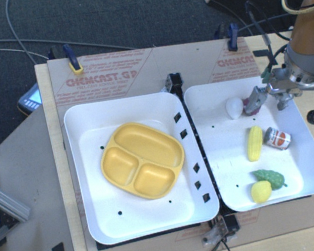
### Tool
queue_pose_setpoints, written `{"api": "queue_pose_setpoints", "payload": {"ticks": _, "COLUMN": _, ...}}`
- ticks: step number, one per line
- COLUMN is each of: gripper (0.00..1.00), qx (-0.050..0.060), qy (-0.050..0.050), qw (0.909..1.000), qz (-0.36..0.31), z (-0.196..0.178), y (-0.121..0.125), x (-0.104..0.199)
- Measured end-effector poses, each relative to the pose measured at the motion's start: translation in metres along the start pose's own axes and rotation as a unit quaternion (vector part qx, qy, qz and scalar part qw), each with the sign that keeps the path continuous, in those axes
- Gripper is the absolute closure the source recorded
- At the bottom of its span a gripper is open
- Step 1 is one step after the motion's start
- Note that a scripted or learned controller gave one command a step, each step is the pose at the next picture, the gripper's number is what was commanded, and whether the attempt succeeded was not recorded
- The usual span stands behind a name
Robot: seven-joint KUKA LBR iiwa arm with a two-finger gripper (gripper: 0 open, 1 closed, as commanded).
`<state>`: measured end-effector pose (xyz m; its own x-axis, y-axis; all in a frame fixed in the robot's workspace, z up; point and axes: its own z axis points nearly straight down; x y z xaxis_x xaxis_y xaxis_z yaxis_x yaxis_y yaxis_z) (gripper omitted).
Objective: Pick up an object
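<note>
So, fingers (261,97) open and empty over the right bin (219,141)

Nearest grabs: white ball (235,107) just beside them, corn cob (254,142) and small can (277,138) a bit below. I'd drop straight down on the ball, centred, then close slowly.
</note>
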<state>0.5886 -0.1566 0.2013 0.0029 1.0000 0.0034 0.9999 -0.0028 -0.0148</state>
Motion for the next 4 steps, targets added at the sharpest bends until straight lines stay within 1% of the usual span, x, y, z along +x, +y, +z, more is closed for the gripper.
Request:
{"api": "queue_pose_setpoints", "payload": {"ticks": 1, "gripper": 0.00, "qx": -0.006, "qy": -0.001, "qw": 1.0000, "qz": -0.002, "z": -0.007, "y": 0.003, "x": 0.000}}
{"api": "queue_pose_setpoints", "payload": {"ticks": 2, "gripper": 0.00, "qx": -0.003, "qy": 0.000, "qw": 1.0000, "qz": -0.002, "z": 0.054, "y": 0.006, "x": 0.008}}
{"api": "queue_pose_setpoints", "payload": {"ticks": 3, "gripper": 0.00, "qx": -0.003, "qy": 0.000, "qw": 1.0000, "qz": -0.001, "z": 0.117, "y": 0.004, "x": 0.004}}
{"api": "queue_pose_setpoints", "payload": {"ticks": 4, "gripper": 0.00, "qx": -0.005, "qy": -0.001, "qw": 1.0000, "qz": -0.001, "z": 0.117, "y": 0.004, "x": 0.004}}
